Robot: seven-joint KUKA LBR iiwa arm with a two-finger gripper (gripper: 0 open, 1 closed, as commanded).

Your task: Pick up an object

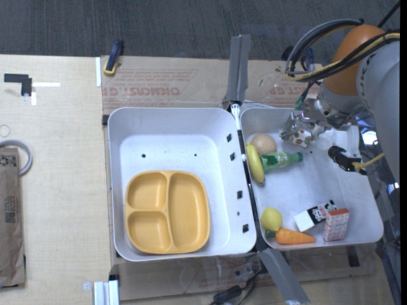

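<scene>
The right bin (346,189) holds several small objects. A yellow banana (255,164) lies along its left wall, with a green bottle (280,161) lying beside it and a beige round object (264,143) just behind. A lemon (271,219) and an orange carrot (294,237) sit at the front left corner. Close to them are a black-and-white box (314,216) and a pink carton (337,224). My gripper (297,133) hangs over the bin's back part, just right of the beige object and above the bottle's cap end.
The left bin (127,132) contains a yellow divided plate (168,211). A grey divider post (238,68) stands behind the two bins. Black cables and the arm's orange band (353,49) crowd the back right. Bare floor shows in the right bin's middle.
</scene>
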